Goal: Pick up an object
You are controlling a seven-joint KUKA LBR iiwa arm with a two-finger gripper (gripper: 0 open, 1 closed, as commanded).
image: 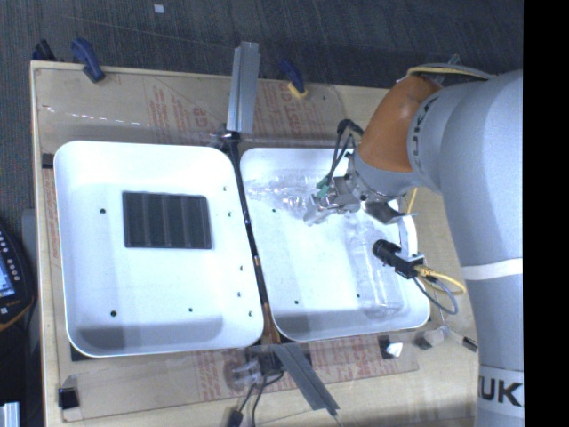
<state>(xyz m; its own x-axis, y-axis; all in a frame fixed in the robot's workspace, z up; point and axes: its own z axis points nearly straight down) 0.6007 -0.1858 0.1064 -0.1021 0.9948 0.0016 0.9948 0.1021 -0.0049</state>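
**Claw low in the right bin, over clear plastic items**

Grey arm [480, 194], bulking large from the right, is closest to the lens; its orange band [391, 136] sits just above the wrist. Below that, the claw [322, 201] is down inside the right bin [293, 318], near its upper half. Whether the claw is wide or narrow I cannot tell; wrist and cables hide too much.

Just left of the claw, touching or nearly so, lies crumpled clear plastic [277, 190], probably the target given how the claw is pitched toward it. Below and right of the claw, a clear bottle-like item [373, 274] lies along the bin's right wall; its outline is faint against white.

Further left of the claw, the left bin [89, 327] holds a dark ribbed tray [167, 220], lying flat and centred.

Both bins appear clamped to the bench [133, 105], presumably so they stay put during grasps.
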